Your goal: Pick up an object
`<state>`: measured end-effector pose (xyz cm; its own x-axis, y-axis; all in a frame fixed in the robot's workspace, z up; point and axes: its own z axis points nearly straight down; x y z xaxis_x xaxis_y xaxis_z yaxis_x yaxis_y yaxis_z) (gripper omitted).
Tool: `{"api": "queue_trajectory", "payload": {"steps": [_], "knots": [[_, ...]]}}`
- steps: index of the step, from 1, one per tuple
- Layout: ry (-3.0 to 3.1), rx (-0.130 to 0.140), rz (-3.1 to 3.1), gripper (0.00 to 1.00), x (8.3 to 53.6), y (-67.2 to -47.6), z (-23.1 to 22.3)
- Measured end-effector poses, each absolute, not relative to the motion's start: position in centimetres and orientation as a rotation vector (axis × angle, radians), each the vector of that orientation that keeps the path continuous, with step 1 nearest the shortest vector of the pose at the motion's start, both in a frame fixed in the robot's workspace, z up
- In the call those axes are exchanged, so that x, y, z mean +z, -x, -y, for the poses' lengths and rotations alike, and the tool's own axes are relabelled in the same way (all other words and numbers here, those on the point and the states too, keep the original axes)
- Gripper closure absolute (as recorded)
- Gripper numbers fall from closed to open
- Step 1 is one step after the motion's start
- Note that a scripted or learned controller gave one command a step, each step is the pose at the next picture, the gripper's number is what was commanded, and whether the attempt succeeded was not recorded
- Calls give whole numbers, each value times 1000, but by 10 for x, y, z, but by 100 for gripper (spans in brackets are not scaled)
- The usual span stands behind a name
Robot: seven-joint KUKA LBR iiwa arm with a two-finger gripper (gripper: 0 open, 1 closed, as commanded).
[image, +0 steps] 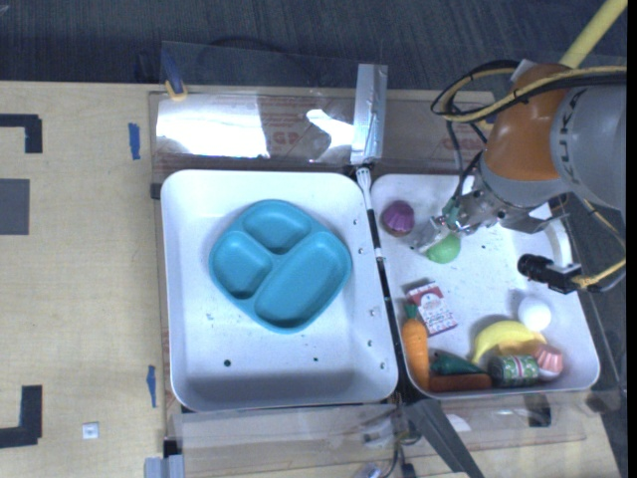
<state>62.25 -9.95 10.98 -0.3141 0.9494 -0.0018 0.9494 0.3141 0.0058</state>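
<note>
Two shallow white bins sit side by side on the pale wooden table (80, 297), their inner rims touching. Along the near wall of the right bin (589, 352) the things crowd together: an orange plastic carrot (415, 350) lying with its long axis running near to far, a dark green vegetable (456, 364) beside it, a yellow banana (501, 337) curved above a small green can (518, 369), a white egg-like ball (535, 316). A small red-and-white carton (434, 310) lies just beyond, tilted. The left bin (199, 366) holds a blue three-compartment plastic plate (281, 264), with bare floor around it. Farther back, a light green round fruit (444, 248) rests near a purple round one (398, 217), with open floor around both. The tool (460, 217) hangs right over the green fruit, perhaps touching it; whether its fingers are parted I cannot tell.
</note>
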Motion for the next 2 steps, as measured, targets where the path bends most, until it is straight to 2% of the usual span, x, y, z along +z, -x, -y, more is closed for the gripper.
{"api": "queue_trajectory", "payload": {"steps": [1, 2], "knots": [[-1928, 7, -2468, 100, 202, -651, 124], [-2116, 1, -2325, 100, 200, -608, 59]]}}
